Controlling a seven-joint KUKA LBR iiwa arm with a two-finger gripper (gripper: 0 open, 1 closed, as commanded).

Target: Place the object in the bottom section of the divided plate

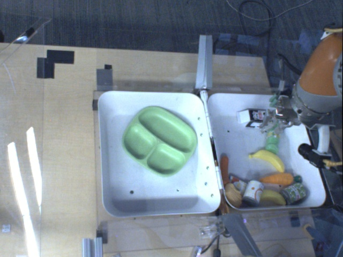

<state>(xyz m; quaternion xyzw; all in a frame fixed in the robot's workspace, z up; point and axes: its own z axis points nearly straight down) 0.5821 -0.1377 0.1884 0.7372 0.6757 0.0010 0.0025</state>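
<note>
1. Camera view, nearest edge first: along the 6 o'clock wall of the right-hand shallow white bin (319,197) lies a crowded row, a small printed can (252,192), a dark green-labelled jar (293,193), a yellow fruit-shaped piece (271,197) and a tan lump (233,195). These touch or overlap, so a clean pick there looks hard.
2. Just above them sit an orange plastic carrot (277,179) and a yellow toy banana (269,159), with a slim reddish-brown stick (224,164) against the dividing wall at 9 o'clock of that bin.
3. The left-hand shallow white bin (115,197) holds the light green divided plastic plate (159,139), near its middle. The plate is turned, so its bottom section, the target, is the compartment pointing toward 5 o'clock.
4. The gripper (276,118) sits at 12 o'clock of the right bin over a green, pale-patterned item (273,142); whether it is spread or pressed together I cannot tell, nor whether it grips anything.
5. To do this step well, I judge the arm should secure one free-standing thing, lift clear of the raised metal divider (204,63) between the bins, and travel toward 9 o'clock.
6. A small white card (248,116) lies beside the gripper, farthest back.
</note>
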